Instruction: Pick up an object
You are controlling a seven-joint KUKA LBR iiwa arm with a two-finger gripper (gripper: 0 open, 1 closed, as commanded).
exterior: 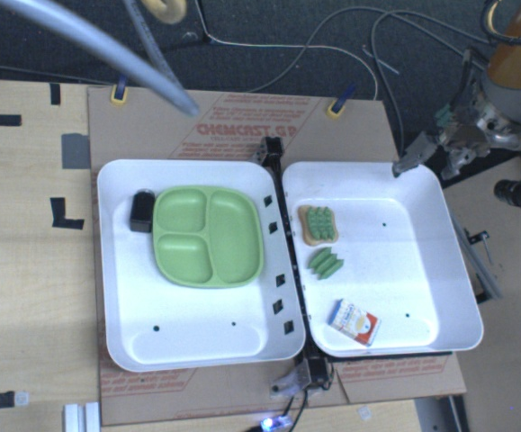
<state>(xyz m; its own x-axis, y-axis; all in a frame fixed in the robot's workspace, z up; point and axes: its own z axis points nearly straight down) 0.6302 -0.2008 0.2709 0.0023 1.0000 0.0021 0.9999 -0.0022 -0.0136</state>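
Observation:
The right bin [422,241] holds a tan waffle-like piece with green topping [318,224], a small green bean-pod piece [326,264] just below it, and a small white carton with red and blue print [354,321] near the front. My gripper [413,162] hangs at the far right corner of that bin, over its rim and apart from all three objects. The arm's wrist with its orange band [512,57] stands behind it at the right edge.
The left bin [121,268] holds a green divided plate [209,237] and a small black block [141,211] at the plate's left. A black divider with clips [281,241] runs between the bins. Cables [350,34] lie on the dark floor behind.

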